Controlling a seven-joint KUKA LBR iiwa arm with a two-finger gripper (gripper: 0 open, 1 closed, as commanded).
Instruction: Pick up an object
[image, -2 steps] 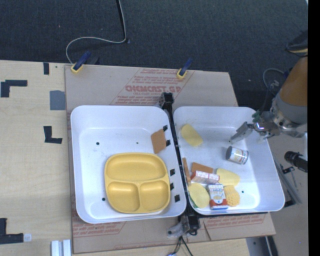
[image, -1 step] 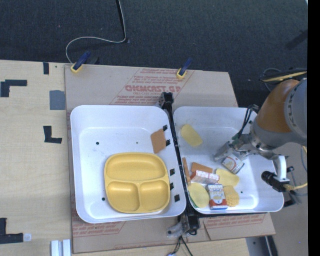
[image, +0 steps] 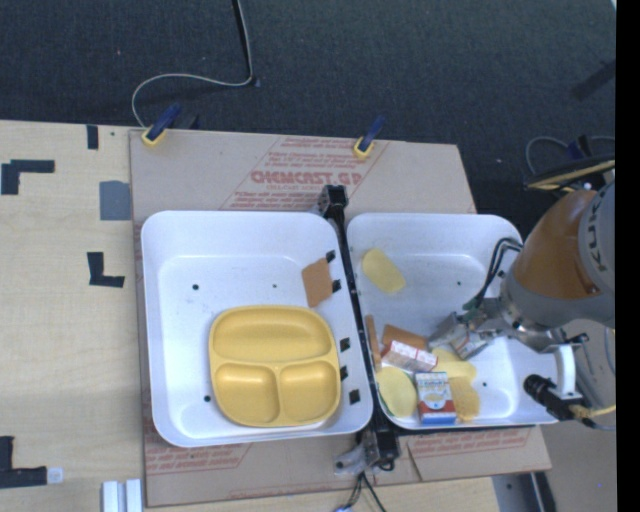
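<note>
**End effector low in the right bin**

The end effector (image: 462, 335) hangs low; whether it grips anything, I cannot tell. Just left lies a brown-and-white packet (image: 405, 350), probably its target, in the shallow white right bin (image: 440, 228).

The floor (image: 420, 60) up top is dark carpet, bluish-grey, with a thin black cable (image: 205, 80) snaking across it. The worktop (image: 60, 330) is pale wood with a few black tape marks (image: 100, 270) on the left, and a brown cardboard sheet (image: 300, 170) with red print is held on by two blue-and-yellow clamps (image: 160, 128). Lighting is flat and even.
</note>
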